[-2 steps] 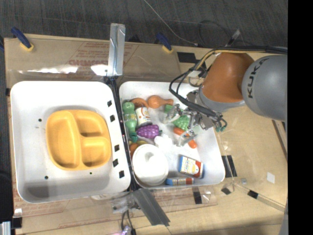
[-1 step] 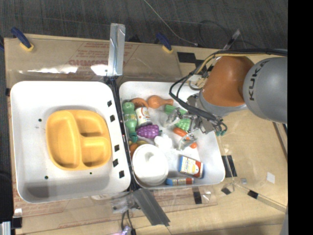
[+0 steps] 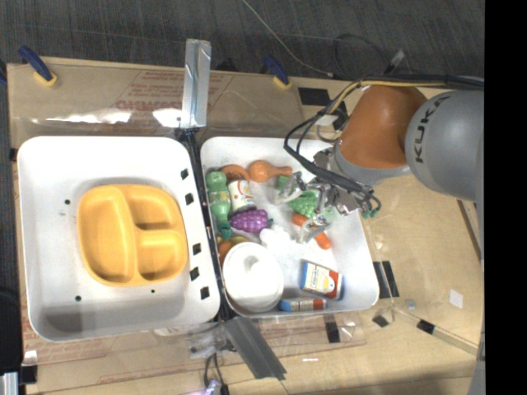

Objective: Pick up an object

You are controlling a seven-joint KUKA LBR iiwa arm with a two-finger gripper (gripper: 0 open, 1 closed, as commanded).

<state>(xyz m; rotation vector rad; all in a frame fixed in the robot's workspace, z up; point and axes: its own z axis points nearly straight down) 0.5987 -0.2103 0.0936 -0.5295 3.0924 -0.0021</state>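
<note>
Gripper is low inside the right bin, in its upper-right part, reached in from the right under the orange wrist band and a tangle of black cable. Cannot tell whether the gripper is spread or pressed together: the metal parts blur into the clutter beneath, and nothing can be confirmed as held. Directly around it lie a green leafy toy and a small orange piece, the latter just below and apparently touching or nearly so; these are probably the nearest candidates for the pick. Left of the gripper, near but apart, sits a purple grape bunch, long axis roughly left-right. Further left, along the bin's left wall, a green bottle stands in line top to bottom; an orange gourd-shaped toy lies near the top wall. Toward the bottom: a white round container at lower left, a small box with blue and red label to its right, and a marker-like stick along the bottom wall. The left bin carries 1 yellow divided tray, well apart from the gripper. Both bins rest on the tabletop. Judgement: the pick turns on whatever sits immediately under the gripper; a short descent or small shift downward-left would meet the green or orange item.
</note>
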